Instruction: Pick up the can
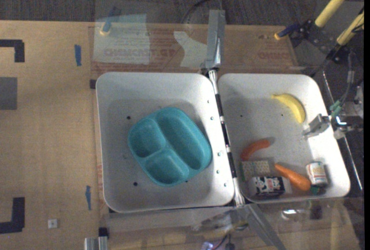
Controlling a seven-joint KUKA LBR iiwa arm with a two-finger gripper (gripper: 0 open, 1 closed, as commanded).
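The can [316, 173] is small and white with a reddish label. It stands in the front right corner of the right bin [254, 89], touching the tip of an orange carrot [292, 177]. My gripper [317, 125] is a small grey shape at the bin's right rim, behind the can and well apart from it. Nothing shows in its grasp.
The right bin also holds a banana [291, 106] at the back, a bent orange piece [255, 147], a speckled sponge [256, 169] and a black-and-white box [267, 186] along the front. A teal divided plate [168, 145] lies in the left bin [115, 98].
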